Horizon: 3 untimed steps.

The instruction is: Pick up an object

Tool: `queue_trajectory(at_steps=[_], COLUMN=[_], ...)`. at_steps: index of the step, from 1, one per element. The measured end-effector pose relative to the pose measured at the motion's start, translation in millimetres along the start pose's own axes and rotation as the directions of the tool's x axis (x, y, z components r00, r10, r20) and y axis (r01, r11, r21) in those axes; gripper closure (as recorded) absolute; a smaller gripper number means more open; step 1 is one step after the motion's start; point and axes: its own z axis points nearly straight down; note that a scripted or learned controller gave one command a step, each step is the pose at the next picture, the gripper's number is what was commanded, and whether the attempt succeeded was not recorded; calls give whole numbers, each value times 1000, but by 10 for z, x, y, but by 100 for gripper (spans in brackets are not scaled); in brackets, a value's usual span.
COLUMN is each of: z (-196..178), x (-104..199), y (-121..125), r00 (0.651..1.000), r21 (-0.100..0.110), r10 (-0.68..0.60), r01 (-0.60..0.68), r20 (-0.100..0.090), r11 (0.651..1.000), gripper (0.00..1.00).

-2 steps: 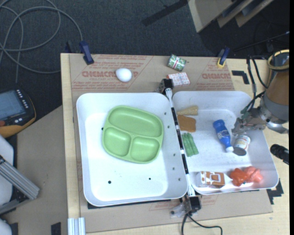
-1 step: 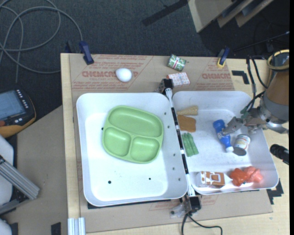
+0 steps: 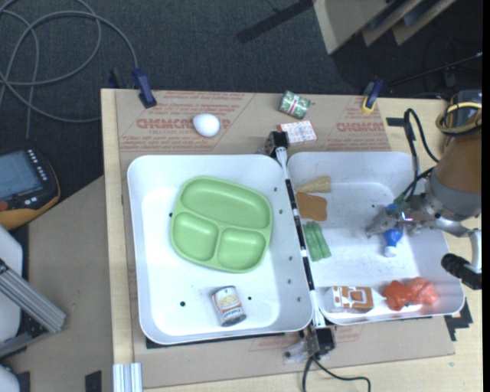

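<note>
Just below the gripper (image 3: 388, 223) lies a blue-white object (image 3: 392, 241).

We note a grey arm (image 3: 458, 200) with an orange-brown band (image 3: 462, 164), black cable (image 3: 414, 145) alongside, and metallic gripper (image 3: 389, 222).

Dark grey carpet floor (image 3: 199, 46) around a pale wood desk (image 3: 107, 253) topped with printed cardboard sheet (image 3: 245, 107). Blue clamps (image 3: 143, 88) at the back edge. Loose grey cable (image 3: 53, 53) coiled on the floor, upper left. Handheld control pendant (image 3: 23, 180) at left. Light-coloured furniture (image 3: 383, 23) top right. Even, diffuse lighting.
</note>
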Motion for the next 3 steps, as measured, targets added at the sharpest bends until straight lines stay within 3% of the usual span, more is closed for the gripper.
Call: queue_trajectory(at_steps=[1, 2, 3], z=[204, 95, -572], x=[-183, -204, 700], y=[616, 619, 783], r00=[1000, 1000, 1000], r21=[2, -1, -2], r10=[-5, -5, -2], r01=[5, 5, 2], r20=[-11, -3, -2], r11=[1000, 1000, 1000], gripper=[0, 100, 100])
